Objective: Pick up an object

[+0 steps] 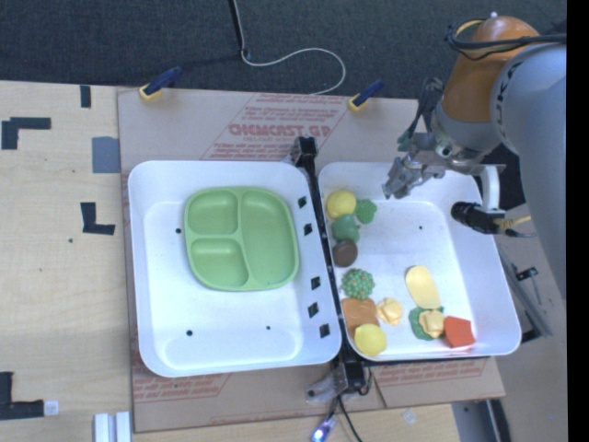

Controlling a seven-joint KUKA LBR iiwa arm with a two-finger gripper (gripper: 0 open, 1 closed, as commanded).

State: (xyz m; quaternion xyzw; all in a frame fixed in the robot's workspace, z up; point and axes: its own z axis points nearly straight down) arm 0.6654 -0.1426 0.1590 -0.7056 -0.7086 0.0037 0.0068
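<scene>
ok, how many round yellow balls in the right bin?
2. One round yellow ball sits at the far left corner of the right white bin, beside a green piece; the other yellow ball lies at the near edge. None looks hidden.

You see the wooden bench (55, 274) carrying a cardboard sheet (267, 127) — held by two yellow-and-blue clamps (160, 82) — and on that the left bin (156, 339) and right bin (488, 293), side by side.
</scene>
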